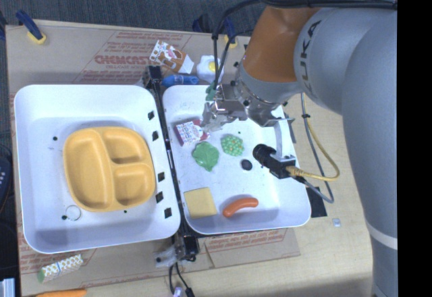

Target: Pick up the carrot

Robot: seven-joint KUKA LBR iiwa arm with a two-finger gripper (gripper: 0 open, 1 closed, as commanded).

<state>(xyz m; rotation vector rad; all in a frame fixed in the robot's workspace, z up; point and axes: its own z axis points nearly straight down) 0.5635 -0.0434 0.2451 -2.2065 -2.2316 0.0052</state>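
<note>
The carrot, a short orange piece, lies near the front edge of the right bin, to the right of a yellow block. My gripper hangs over the back half of the same bin, just right of a red-and-white packet and above a green leafy piece. It is well behind the carrot and to its left, with nothing visibly held.
A green pea cluster and a small black disc lie mid-bin between gripper and carrot. The left bin holds a yellow divided tray. Small packets sit behind the bins. The arm's bulk overhangs the right bin's right side.
</note>
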